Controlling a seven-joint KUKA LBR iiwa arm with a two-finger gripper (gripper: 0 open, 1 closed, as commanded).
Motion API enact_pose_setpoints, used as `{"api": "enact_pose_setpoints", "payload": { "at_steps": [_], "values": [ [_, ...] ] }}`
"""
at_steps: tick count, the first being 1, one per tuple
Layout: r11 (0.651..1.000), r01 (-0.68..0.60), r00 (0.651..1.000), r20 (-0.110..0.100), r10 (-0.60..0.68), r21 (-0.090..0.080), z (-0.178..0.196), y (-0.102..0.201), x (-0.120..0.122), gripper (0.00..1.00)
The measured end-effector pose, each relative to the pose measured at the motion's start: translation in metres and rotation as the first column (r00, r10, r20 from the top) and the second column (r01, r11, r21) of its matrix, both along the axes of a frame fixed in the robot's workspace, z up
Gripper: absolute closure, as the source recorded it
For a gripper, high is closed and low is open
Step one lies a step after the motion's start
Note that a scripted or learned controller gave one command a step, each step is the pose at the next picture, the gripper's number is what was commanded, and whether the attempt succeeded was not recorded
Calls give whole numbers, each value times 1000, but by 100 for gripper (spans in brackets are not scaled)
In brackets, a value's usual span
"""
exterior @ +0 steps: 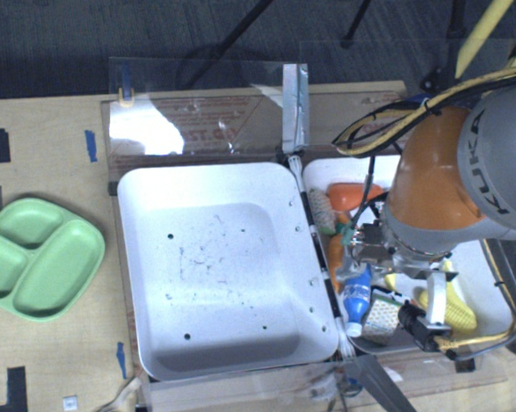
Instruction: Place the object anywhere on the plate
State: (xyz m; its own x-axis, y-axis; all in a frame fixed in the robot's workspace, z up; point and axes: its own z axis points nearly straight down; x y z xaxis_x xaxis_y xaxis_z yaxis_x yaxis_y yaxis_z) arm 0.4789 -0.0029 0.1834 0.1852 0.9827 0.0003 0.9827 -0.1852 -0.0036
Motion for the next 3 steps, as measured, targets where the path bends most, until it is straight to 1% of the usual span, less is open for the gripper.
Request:
{"api": "enact_pose_setpoints", "payload": {
  "at_steps": [1, 2, 3],
  "values": [
    [1000, 7, 1000, 3, -7, -1, 1, -8, 40, 100],
    [990, -141, 990, 4, 141, -1, 9, 50, 79, 100],
    [972, -234, 972, 0, 234, 0, 14, 121, 29, 100]
  ]
}}
